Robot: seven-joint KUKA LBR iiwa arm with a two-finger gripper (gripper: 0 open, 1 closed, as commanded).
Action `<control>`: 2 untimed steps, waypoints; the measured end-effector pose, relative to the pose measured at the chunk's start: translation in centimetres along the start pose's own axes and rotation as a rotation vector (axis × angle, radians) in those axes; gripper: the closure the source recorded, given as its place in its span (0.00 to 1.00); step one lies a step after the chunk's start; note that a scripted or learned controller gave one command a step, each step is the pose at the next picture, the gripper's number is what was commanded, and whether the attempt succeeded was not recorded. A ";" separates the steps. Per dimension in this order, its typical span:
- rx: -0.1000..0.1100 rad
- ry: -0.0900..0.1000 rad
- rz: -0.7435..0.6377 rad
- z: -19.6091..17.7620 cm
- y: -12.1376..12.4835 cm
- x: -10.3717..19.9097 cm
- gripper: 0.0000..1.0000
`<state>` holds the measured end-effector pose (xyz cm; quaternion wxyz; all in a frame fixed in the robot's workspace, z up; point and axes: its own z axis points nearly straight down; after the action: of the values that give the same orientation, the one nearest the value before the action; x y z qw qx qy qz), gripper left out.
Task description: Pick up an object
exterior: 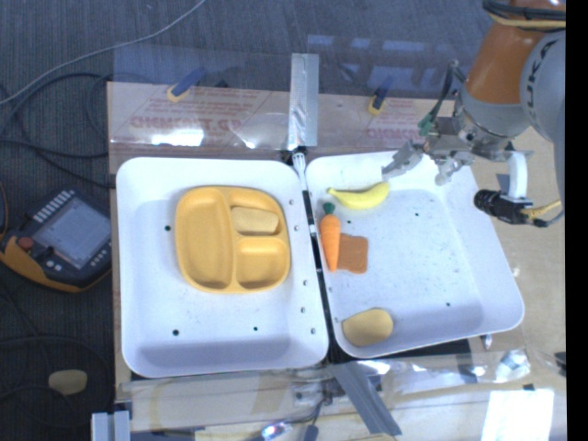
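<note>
My gripper (423,165) hovers over the far edge of the right bin (459,274), open, with nothing between its fingers. A yellow banana (360,196) lies just left of and below it, apart from the fingers. An orange carrot (330,237) lies along the bin's left wall, touching a brown-orange block (354,253). A rounded yellow piece (367,325) rests at the bin's near wall.
The left bin (147,310) holds a yellow divided plate (232,237) with a tan piece (254,220) in its upper right compartment. A metal strip (303,99) stands behind the seam between the bins. A handheld controller (60,237) lies off the bench at left.
</note>
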<state>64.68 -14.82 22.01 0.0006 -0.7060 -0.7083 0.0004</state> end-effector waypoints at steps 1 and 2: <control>-0.024 -0.008 0.034 11.4 2.7 0.4 0.00; -0.026 -0.013 -0.102 12.0 2.9 0.6 0.00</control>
<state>67.59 -14.16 9.96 -0.0129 -0.6689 -0.7433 -0.0042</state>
